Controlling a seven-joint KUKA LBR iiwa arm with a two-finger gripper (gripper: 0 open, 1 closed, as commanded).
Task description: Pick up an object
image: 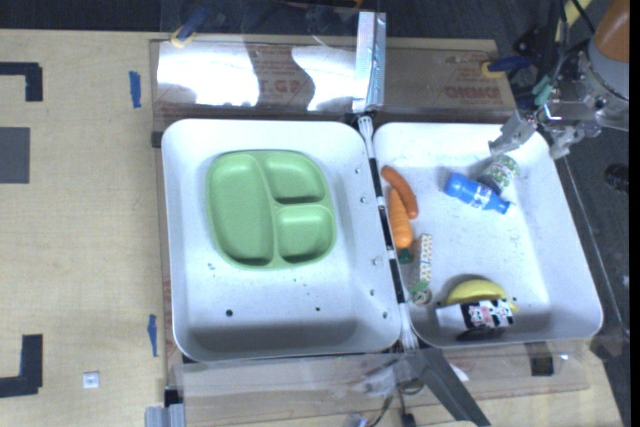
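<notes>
The gripper sits at the 1 o'clock corner of the right bin, the arm entering from 3 o'clock. Whether the fingers are apart or together cannot be told; the tool is small and partly lost against the white wall.

Candidate objects, all in the right bin:
- blue bottle, lying on its side just at 7 o'clock of the gripper; a small pale-green item lies at its upper end, touching or nearly so
- carrot, against the divider at 9 o'clock of the bin
- banana with a black-and-white cow-patterned item touching it, at 6 o'clock
- dotted strip near the divider

The left bin holds a green divided plate.

Judgement: the bottle is the nearest target. Nothing is seen between the fingers.

Risks from here:
- the bottle is round and on its side, so it may roll off an off-centre closure
- the pale-green item may be caught along with it or knocked aside
- proximity to the bin's rear wall could foul a finger on descent
- on the counter side the bin could shift if struck
</notes>
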